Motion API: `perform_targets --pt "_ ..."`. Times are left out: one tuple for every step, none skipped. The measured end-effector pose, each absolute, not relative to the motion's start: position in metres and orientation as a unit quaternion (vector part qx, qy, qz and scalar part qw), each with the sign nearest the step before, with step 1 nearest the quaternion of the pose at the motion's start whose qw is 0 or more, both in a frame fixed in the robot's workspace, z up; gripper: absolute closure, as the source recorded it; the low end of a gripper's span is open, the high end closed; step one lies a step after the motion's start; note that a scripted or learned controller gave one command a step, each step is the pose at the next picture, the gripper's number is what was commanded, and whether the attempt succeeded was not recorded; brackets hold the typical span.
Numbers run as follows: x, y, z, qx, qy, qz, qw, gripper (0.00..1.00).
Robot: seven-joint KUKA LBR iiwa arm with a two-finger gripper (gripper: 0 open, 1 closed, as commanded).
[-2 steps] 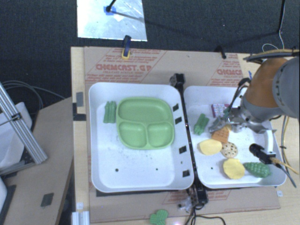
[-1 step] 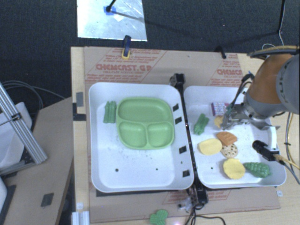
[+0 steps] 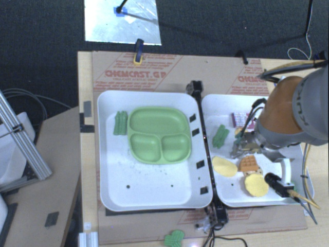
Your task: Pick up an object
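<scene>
**Hovering low with the gripper (image 3: 240,149) in the right bin (image 3: 216,107)**

Reaching in from the right with the grey arm (image 3: 314,104), the orange band (image 3: 280,107) sitting just above the wrist. Hanging close over the floor of the right bin, near its middle. Cannot tell whether clenched or released, nor whether anything is held: masked from above by the wrist and its fittings.

Crowded by toy food on three sides. Flanked on the left by a green piece (image 3: 221,136), tilted, near but apart. Bordered just below by an orange waffle piece (image 3: 248,163), so close that touching or apart cannot be told. Set beside a pale yellow disc (image 3: 224,166) at lower left, just next to the waffle piece. Followed further toward the front wall by a second yellow disc (image 3: 256,185), just below the waffle piece. Backed on the far side by a small purple item (image 3: 238,119), lying near the arm's edge.

Turning to the left bin (image 3: 110,189): taken up largely by a green divided plate (image 3: 158,134) with three compartments, lying flat. Paired with a green bundle (image 3: 120,123) just off the plate's left rim, lying lengthwise along it.

Resting both bins on a printed cardboard sheet (image 3: 169,71), with a yellow clamp (image 3: 138,55) at its far edge. Leaving a small green item (image 3: 174,237) outside the bins, at the bench's near edge.
</scene>
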State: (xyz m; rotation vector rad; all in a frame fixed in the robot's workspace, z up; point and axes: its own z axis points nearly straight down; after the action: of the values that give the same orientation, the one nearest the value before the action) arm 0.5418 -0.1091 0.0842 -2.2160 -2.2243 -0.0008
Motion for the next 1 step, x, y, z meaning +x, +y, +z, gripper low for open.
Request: perform_targets --pt "0.5559 -0.0136 0.1898 -0.702 -0.712 -0.0063 -0.003 1.00"
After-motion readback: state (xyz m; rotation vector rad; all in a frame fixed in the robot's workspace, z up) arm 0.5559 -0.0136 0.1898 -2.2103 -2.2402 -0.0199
